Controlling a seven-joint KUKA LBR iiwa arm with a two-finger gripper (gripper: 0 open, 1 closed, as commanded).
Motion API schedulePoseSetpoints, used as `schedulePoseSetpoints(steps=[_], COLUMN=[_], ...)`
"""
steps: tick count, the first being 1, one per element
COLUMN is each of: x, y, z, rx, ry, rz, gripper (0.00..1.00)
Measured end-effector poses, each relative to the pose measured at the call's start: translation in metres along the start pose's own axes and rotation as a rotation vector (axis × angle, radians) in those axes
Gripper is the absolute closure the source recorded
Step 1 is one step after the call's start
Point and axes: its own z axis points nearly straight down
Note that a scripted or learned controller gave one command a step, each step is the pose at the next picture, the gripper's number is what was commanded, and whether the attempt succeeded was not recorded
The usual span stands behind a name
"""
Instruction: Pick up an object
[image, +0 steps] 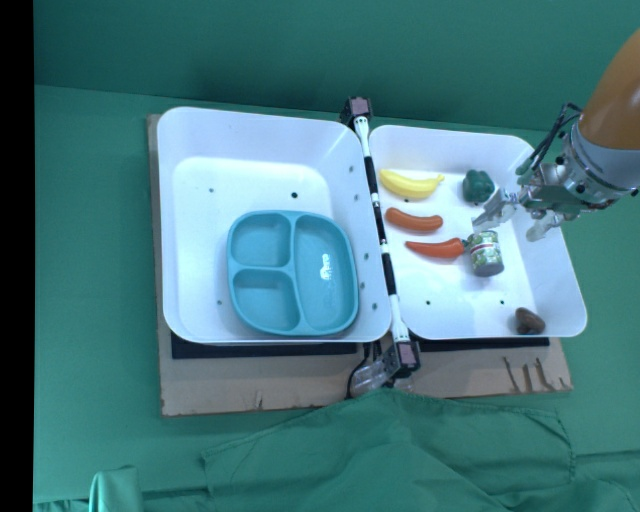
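Note:
The right bin (560, 300) holds a yellow banana (411, 183), a red sausage (414, 220), an orange-red chili pepper (436, 249), a dark green lump (478, 185), a small jar with a green label (487, 253) lying on its side, and a brown lump (529, 321) near the front right corner. My gripper (516, 214) hangs over the bin's right part, just above and to the right of the jar. Its two fingers stand apart with nothing between them.
The left bin (200, 150) holds a teal three-compartment plate (292, 272). A hinged bar (378, 220) runs between the two bins. Green cloth (400, 450) lies bunched in front of the bench. The grey arm with its orange band (615, 100) comes in from the upper right.

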Motion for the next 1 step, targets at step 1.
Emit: schedulePoseSetpoints(steps=[1], x=[0.0028], y=[0.0576], z=[0.1191], rx=[-0.006], ry=[-0.002], rz=[-0.001], gripper=[0.0])
